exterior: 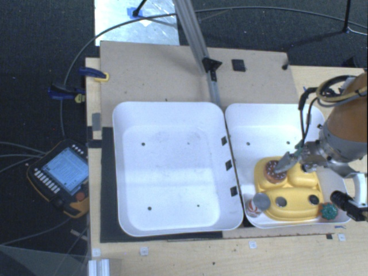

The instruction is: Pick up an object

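Note:
A yellow plastic toy (293, 191) with dark holes lies in the front of the right bin (259, 125). A small round brown and pink piece (271, 175) sits on the toy's left top. My gripper (283, 166) reaches in from the right and its tip is down at that round piece, touching or just above it. A grey disc (261, 201) rests at the toy's front left corner and a green ball (328, 211) at its front right. The arm's orange and grey wrist (345, 125) hangs over the bin's right side.
The left bin (167, 131) adjoins the right one, joined by black clips (228, 164). A slanted metal pole (192, 30) ends at the bins' back edge. A teach pendant (60, 174) and cables lie on the floor at the left.

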Motion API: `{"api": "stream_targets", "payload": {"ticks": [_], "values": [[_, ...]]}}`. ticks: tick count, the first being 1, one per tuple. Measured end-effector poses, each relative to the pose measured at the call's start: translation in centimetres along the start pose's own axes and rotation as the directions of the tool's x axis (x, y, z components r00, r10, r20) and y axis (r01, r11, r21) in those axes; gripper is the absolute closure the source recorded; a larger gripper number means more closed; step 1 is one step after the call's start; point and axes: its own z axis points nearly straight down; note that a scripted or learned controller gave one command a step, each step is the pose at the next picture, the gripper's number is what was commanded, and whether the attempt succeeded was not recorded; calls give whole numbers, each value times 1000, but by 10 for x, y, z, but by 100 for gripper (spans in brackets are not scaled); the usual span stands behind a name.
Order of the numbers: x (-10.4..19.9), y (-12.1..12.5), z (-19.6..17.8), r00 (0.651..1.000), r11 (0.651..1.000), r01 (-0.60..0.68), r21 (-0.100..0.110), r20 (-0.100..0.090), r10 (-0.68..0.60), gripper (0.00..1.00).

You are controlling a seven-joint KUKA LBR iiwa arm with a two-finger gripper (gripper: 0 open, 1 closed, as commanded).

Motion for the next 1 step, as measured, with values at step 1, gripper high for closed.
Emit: {"api": "stream_targets", "payload": {"ticks": [1], "values": [[5, 9, 55, 1000, 1000, -1, -1, 0, 1, 0]]}}
